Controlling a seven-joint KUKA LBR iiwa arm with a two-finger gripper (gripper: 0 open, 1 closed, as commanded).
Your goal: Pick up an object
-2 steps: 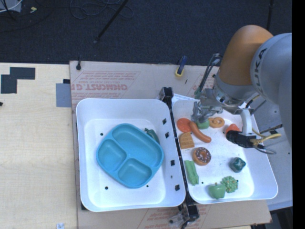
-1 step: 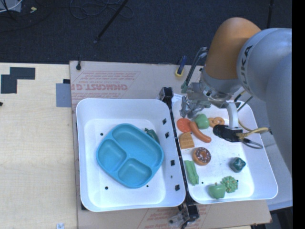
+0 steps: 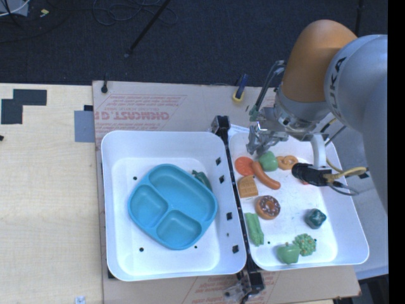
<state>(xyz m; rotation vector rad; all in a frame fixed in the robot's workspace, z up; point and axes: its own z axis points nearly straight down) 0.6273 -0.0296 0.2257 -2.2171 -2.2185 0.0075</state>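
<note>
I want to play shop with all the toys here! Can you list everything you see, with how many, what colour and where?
Shallow white plastic bins: 2, white, side by side on the bench.
Divided plastic plate: 1, light blue, left bin.
Toy hot dog: 1, orange-red, right bin, upper part.
Toy donut: 1, brown, pink-speckled, right bin, middle.
Toy broccoli: 1, green, right bin, near corner.
Dark faceted toy: 1, dark green, right bin, right side.
Gripper: 1, grey, over right bin's far edge.

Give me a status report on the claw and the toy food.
Claw low over right bin's far corner, grip state unreadable. Nothing seen held. Green round toy, hot dog and tomato slice crowd beneath it.
</note>
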